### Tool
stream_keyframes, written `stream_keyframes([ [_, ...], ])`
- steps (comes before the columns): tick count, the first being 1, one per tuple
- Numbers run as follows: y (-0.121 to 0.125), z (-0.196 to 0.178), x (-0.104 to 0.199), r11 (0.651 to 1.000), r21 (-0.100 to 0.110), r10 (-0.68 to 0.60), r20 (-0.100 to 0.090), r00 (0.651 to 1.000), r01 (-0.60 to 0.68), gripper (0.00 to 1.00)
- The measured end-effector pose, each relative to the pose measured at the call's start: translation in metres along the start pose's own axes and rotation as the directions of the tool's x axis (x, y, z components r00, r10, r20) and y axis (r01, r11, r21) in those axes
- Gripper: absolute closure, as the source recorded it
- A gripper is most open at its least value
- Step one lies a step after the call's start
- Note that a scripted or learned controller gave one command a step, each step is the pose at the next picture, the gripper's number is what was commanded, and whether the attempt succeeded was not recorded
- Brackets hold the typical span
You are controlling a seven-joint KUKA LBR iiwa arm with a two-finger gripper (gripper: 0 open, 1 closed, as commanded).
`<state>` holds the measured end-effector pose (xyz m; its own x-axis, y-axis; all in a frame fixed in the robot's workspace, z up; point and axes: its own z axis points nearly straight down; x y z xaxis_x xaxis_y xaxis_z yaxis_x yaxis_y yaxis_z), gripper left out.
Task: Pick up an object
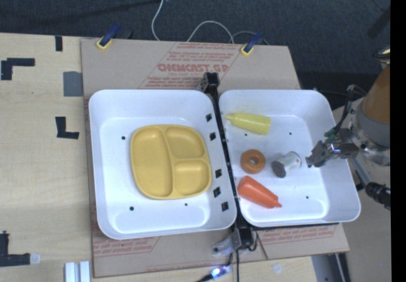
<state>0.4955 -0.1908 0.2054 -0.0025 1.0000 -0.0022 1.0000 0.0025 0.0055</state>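
White left bin (108,211) holds a yellow divided plastic tray (170,161). White right bin (317,106) holds yellow bottle (249,122), orange ring (253,161), grey cylinder (285,164), orange carrot (257,192). Gripper (320,155): finger state indeterminate.

The arm (374,106) enters at about three o'clock, its orange band high against the edge and the grey wrist below it. From there it reaches toward nine o'clock, ending in the dark hand (319,155), which sits low and points inward. The hand is small and dark here, too indistinct to read further.
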Motion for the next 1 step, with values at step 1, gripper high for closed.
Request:
stream_keyframes([
  [1,0.0006,-0.005,0.0005,1.0,0.005,0.001,-0.002,1.0,-0.001,1.0],
])
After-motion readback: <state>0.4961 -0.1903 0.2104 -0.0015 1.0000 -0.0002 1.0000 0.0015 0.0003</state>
